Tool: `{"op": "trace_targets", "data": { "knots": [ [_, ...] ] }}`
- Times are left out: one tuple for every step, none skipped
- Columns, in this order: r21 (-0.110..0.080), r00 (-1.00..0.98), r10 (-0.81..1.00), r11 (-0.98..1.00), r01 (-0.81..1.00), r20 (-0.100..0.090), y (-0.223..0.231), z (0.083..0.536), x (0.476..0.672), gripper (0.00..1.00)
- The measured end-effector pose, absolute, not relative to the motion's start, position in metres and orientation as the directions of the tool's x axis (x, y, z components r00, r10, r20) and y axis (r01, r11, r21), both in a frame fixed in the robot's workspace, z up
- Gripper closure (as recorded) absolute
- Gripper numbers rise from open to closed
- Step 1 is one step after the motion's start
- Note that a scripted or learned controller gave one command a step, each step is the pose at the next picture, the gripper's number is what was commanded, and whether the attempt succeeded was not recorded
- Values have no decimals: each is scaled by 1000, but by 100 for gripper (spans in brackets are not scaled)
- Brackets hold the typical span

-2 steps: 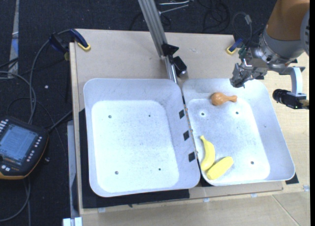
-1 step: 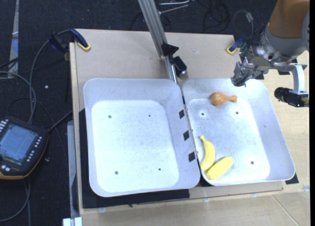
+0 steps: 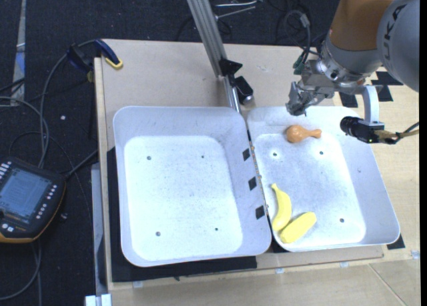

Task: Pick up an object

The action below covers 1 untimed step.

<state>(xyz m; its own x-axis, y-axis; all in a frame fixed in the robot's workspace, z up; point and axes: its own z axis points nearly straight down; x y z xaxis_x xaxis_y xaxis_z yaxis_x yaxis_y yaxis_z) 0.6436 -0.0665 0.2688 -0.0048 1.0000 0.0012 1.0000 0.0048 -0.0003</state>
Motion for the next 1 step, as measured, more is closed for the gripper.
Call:
{"op": "trace_targets", "data": {
  "knots": [
    [-1,-4,1000,5,1000,1,-12,251,638,100]
  ]
}}
